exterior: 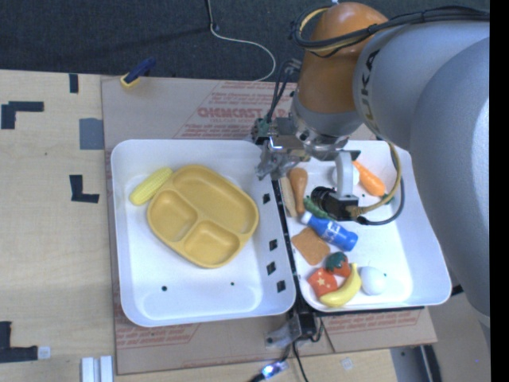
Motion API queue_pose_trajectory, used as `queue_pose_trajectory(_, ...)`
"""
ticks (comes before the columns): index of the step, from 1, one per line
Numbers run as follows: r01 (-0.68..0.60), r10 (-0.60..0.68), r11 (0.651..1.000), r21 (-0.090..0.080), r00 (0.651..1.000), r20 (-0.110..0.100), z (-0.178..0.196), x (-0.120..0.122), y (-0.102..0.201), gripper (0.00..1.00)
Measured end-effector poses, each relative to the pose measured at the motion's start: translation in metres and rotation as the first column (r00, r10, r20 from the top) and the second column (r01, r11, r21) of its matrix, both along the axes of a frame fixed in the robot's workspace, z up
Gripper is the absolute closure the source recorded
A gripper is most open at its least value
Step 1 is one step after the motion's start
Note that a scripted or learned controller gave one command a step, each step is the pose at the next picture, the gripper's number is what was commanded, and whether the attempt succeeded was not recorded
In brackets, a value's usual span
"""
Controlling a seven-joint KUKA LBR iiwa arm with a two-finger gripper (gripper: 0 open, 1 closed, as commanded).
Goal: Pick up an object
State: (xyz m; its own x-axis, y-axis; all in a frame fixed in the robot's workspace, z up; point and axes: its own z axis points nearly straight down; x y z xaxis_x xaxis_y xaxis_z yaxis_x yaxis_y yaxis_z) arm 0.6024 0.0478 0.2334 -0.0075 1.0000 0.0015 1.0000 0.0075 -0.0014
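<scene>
The left bin (135, 293) holds a yellow divided tray (203, 213), lying at a slant across its middle, and a corn cob (150, 185) that touches the tray's upper left edge. The right bin (421, 277) is crowded: a carrot (297, 189) lies lengthwise near the wall between the bins, a blue bottle (332, 231) lies on its side just below it, a brown biscuit (310, 247) sits beside the bottle's lower end, and a tomato (324, 279), a green-and-red fruit (338, 262), a banana (343, 293) and a white egg (373, 281) cluster at the near corner. An orange piece (370, 180) lies against the far side, partly behind a white part of the wrist.

The gripper (272, 165) hangs over the dividing wall at the far end of the bins, under the arm (429, 126). The carrot's top end is just beside it, to the right; whether they touch cannot be told. Whether the jaws are released or clenched cannot be told either, as dark metal and cables blur together there. Nothing is seen between them.

Black cables (374, 213) loop down from the wrist over the bottle's upper end. A yellow-and-blue clip (137, 72) lies on the bench beyond the bins, well apart
</scene>
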Motion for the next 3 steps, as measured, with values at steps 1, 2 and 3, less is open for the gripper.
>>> queue_pose_trajectory(1, 0.003, -0.003, 1.000, -0.001, 1.000, -0.002, -0.002, -0.012, 0.032, 1.00)
queue_pose_trajectory(2, 0.005, -0.005, 1.000, -0.003, 1.000, -0.003, -0.019, -0.004, 0.038, 1.00)
queue_pose_trajectory(3, 0.006, -0.006, 1.000, -0.001, 1.000, 0.000, 0.001, -0.008, 0.032, 1.00)
